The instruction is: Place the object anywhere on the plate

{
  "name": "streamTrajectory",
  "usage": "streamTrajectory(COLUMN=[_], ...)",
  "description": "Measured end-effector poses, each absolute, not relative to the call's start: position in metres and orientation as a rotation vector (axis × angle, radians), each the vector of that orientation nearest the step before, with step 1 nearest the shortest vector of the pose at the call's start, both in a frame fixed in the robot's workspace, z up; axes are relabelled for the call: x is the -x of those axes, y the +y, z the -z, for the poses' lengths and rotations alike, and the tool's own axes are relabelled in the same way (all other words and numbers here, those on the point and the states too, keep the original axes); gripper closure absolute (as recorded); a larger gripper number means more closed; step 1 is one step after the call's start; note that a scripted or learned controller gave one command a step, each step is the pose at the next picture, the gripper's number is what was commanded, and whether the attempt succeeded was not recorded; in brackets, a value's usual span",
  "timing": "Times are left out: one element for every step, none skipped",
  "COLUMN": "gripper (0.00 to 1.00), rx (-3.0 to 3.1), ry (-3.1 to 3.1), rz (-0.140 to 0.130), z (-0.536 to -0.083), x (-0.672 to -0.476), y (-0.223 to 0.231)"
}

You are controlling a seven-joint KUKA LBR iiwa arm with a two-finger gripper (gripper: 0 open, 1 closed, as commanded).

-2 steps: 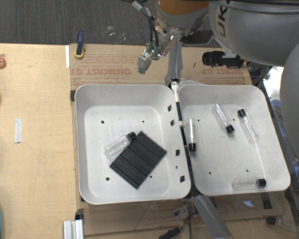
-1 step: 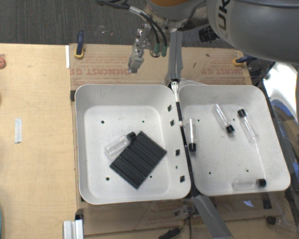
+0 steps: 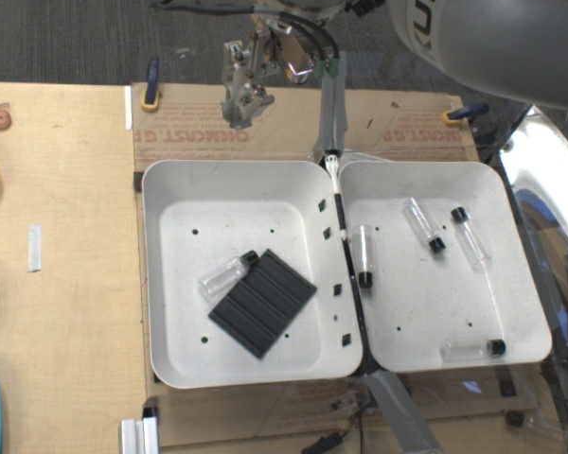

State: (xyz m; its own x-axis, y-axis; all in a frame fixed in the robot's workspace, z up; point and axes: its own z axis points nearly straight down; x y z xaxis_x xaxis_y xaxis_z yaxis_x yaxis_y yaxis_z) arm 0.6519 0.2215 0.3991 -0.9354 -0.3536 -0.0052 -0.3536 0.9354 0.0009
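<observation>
- We see the tool [image 3: 245,97] hovering above the cardboard behind the left white bin [image 3: 161,253]; we cannot tell its state.
- The clear plastic vial with a black cap [image 3: 225,274] lies well below it in that bin, touching the black ribbed rectangular plate [image 3: 264,303].

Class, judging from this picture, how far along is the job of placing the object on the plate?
Done: one clear plastic vial lies against the black ribbed plate in the left white bin, its capped end on the plate's corner. In hand: nothing visible; the gripper hangs above the bins' far edge. Left: four vials in the right white bin.
</observation>
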Motion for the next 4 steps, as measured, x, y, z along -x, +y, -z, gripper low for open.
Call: streamTrajectory(gripper=[1.00, 1.00, 1.00, 1.00], rx=[0.554, 0.546, 0.538, 0.530], ry=[3.083, 3.080, 3.077, 3.074], rz=[-0.006, -0.009, -0.012, -0.015], z=[-0.409, -0.418, -0.427, -0.436], x=[-0.654, -0.655, -0.657, -0.659], y=[0.220, 0.219, 0.218, 0.217])
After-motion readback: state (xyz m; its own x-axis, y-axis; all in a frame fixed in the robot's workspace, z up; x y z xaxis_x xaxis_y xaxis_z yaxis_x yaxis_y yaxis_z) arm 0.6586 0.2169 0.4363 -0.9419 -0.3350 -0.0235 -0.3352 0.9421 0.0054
